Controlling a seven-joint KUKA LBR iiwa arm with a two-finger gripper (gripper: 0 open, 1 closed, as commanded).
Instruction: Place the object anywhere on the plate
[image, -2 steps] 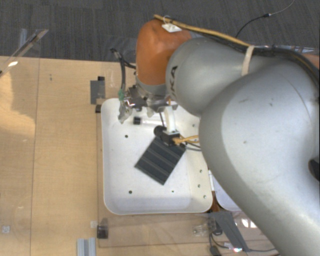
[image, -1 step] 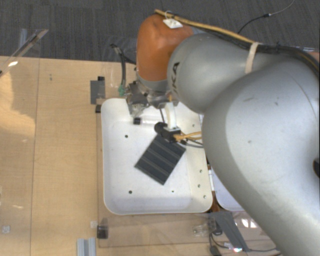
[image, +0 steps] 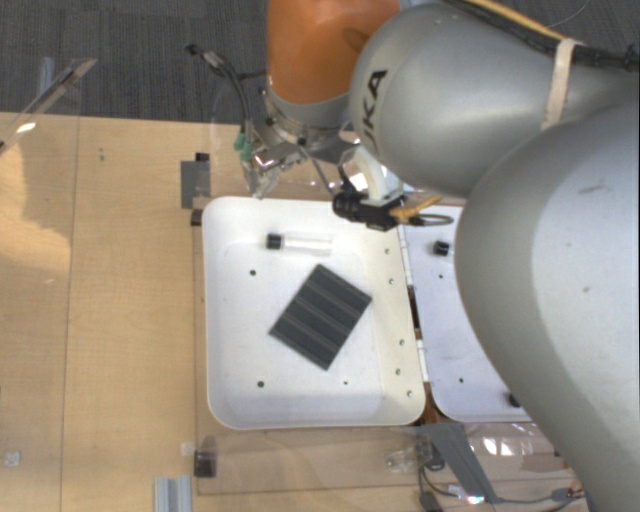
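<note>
The grey arm (image: 470, 120) reaches across the desk (image: 100, 300) from the right. In the left bin (image: 230, 390), a dark ribbed plate (image: 321, 315) lies flat mid-floor, ready to receive. The small clear tube (image: 298, 241) rests near the far edge, apart from it. Above that edge hovers the gripper (image: 262, 172); whether its fingers are parted, I cannot tell.

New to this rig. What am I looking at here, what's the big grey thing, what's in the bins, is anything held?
One fixed camera looks down at a slant on a wooden bench. The big grey arm with the orange band is a KUKA robot reaching in from the right. Its gripper hangs over the far edge of the left white bin; I see nothing held. In that bin lie a dark grey ribbed rectangular plate and a small clear tube with a black cap, apart from each other. The right white bin is mostly hidden by the arm.
</note>
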